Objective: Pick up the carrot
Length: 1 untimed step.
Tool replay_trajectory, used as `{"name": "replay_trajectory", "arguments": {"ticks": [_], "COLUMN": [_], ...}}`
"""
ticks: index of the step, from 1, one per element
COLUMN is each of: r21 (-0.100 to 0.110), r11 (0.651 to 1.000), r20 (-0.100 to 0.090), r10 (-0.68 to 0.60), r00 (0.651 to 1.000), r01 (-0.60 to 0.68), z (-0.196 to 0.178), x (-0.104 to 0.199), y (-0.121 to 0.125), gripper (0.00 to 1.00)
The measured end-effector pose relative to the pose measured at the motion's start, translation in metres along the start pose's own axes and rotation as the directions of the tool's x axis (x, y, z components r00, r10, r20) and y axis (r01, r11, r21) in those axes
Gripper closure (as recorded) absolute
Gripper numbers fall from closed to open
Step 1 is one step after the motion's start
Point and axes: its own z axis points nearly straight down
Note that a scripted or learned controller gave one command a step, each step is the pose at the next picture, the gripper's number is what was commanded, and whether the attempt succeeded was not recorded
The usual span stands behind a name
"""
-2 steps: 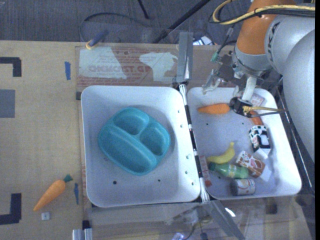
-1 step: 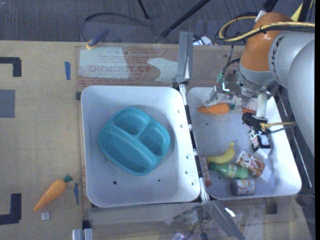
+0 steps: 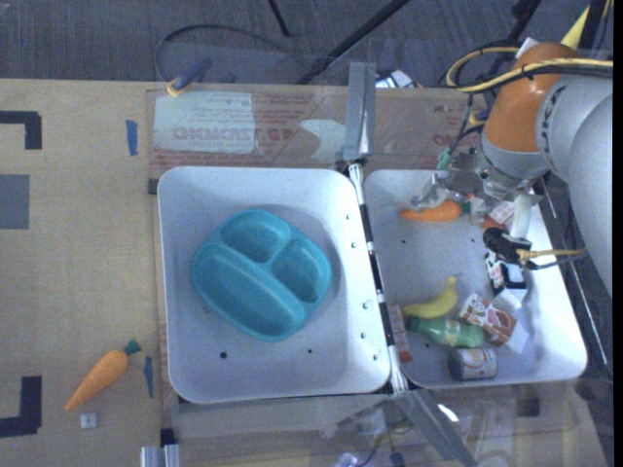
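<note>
The two bins [image 3: 185,358] were white. A divided plate [image 3: 261,272] was turquoise blue. The carrot [image 3: 431,214] was orange, as was a second carrot [image 3: 95,378] (green-topped) on the tan bench [image 3: 68,290]. The banana [image 3: 434,303] was yellow, the bottle [image 3: 450,333] green, the arm [image 3: 574,125] grey with an orange band.

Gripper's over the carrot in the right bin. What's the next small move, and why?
Probably a short straight descent, then close. The gripper sits at the carrot lying near the right bin's far edge, but nothing shows the carrot between its fingers, so lifting now would likely come up bare.
</note>
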Motion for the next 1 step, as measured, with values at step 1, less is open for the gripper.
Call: {"name": "replay_trajectory", "arguments": {"ticks": [1], "r21": [-0.011], "r11": [1.0], "r20": [0.004], "r10": [0.002], "r00": [1.0], "r01": [-0.002], "z": [-0.0172], "x": [-0.0021], "y": [0.0041], "gripper": [1.0]}}
